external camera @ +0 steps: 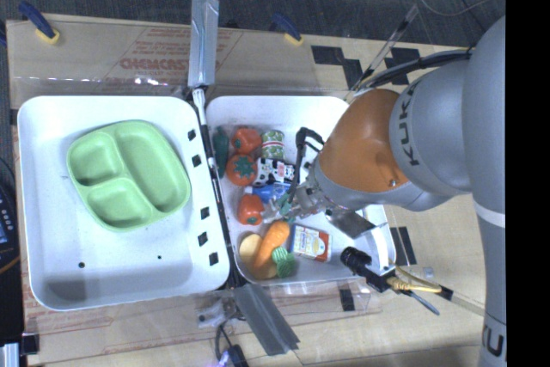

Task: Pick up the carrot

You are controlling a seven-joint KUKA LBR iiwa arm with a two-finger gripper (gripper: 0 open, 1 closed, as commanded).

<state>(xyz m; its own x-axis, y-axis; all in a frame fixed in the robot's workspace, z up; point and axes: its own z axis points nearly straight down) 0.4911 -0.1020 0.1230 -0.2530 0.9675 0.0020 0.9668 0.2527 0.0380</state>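
approach step: gripper (296, 200), claw state i cannot tell, must drop onto the carrot (275, 241) near the right bin's (258, 106) front edge.

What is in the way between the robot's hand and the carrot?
Nothing visible sits between them. The end effector hangs just above and right of the carrot in the right bin. Toys crowd close, though: a yellow piece on its left, a red-labelled packet on its right, and a red tomato toy just above.
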